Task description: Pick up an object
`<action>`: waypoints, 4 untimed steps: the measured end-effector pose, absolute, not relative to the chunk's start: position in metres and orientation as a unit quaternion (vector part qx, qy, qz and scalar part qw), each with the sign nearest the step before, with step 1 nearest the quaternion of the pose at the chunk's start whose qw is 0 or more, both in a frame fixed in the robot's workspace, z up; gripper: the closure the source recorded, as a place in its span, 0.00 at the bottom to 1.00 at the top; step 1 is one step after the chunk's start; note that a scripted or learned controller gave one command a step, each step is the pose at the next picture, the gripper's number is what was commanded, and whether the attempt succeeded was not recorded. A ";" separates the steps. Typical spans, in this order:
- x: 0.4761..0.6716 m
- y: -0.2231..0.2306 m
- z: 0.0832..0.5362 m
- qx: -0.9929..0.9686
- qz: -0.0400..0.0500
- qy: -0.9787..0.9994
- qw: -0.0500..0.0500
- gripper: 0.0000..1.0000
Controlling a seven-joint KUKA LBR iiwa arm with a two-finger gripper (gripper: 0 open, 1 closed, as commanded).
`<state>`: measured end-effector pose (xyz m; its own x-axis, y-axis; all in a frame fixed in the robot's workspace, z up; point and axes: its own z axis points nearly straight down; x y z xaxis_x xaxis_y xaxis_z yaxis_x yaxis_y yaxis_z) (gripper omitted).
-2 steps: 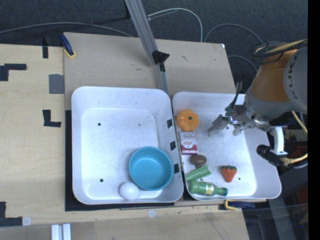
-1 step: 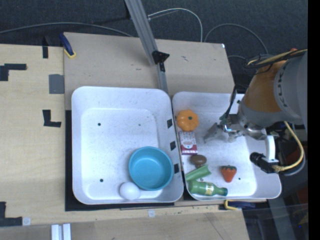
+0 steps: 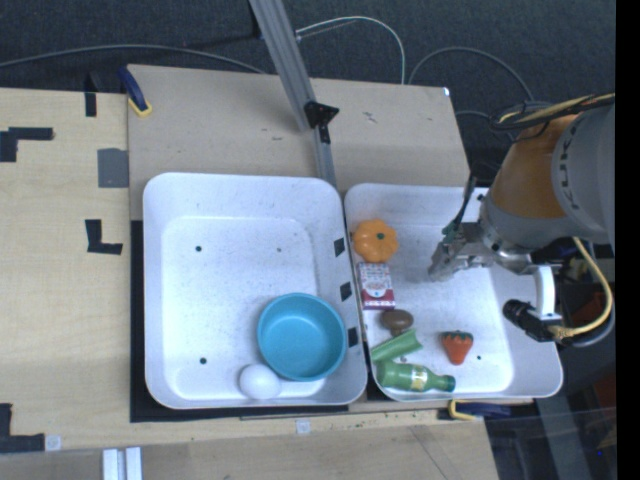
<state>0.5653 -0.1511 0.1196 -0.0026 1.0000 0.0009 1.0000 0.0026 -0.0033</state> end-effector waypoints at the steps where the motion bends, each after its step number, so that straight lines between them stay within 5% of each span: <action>1: 0.564 -0.160 0.178 -0.707 -0.001 -0.707 -0.002 1.00; 2: 0.565 -0.160 0.232 -0.707 -0.001 -0.708 -0.002 1.00; 4: 0.535 -0.043 0.229 -0.704 0.000 -0.710 0.002 1.00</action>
